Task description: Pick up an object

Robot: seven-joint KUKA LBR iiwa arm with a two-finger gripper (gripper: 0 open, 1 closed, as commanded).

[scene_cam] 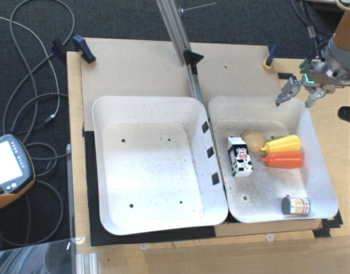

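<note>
**Jaws high at the bin's far corner, bottles lying below**

Jaws hang spread and empty over the far right corner of the right bin — two grey fingers apart, nothing between them. From where I stand, everything worth grabbing lies toward the near side of that bin and a little to the left of the arm's wrist.

Closest are the yellow bottle and the red bottle, lying side by side and touching, both with their long axis running across the bin, left to right, caps pointing left. A potato sits against the yellow cap, with a small black-and-white carton just beside it. A little jar lies well apart, at the near edge.

My guess — the jaws must travel nearward and drop, fingers closing across a bottle's narrow width.
</note>
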